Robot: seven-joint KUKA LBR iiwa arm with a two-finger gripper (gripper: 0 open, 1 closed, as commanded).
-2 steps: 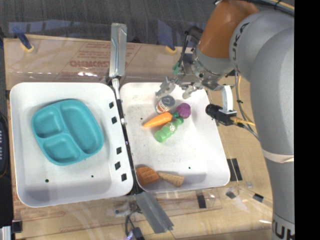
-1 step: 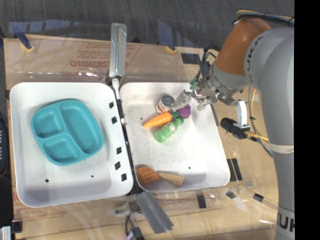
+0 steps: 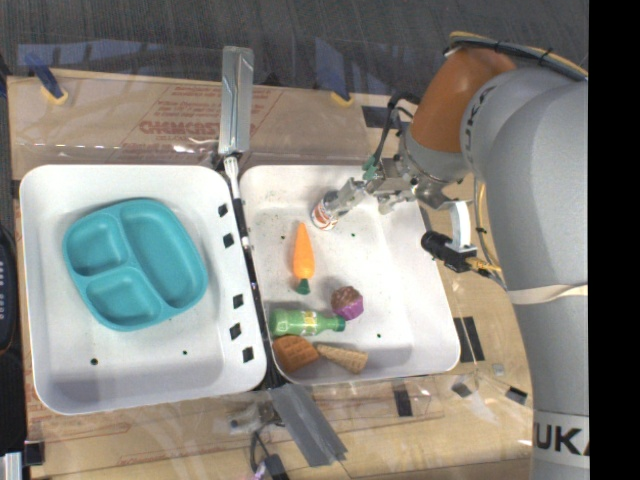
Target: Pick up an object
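Note:
In the right bin (image 3: 420,298) lie an orange carrot (image 3: 302,252), a small purple fruit (image 3: 347,302), a green bottle (image 3: 305,322) on its side, and a brown bread piece (image 3: 294,352) with a tan cone (image 3: 343,358) beside it. My gripper (image 3: 327,211) hangs over the bin's upper middle, pointing left. Its tip is just above the carrot's top end and apart from it. Nothing shows in its grasp.
The left bin (image 3: 40,368) holds a teal divided plate (image 3: 135,261). A grey divider bar (image 3: 236,98) stands at the back between the bins. The arm's grey body (image 3: 520,168) covers the right bin's right side.

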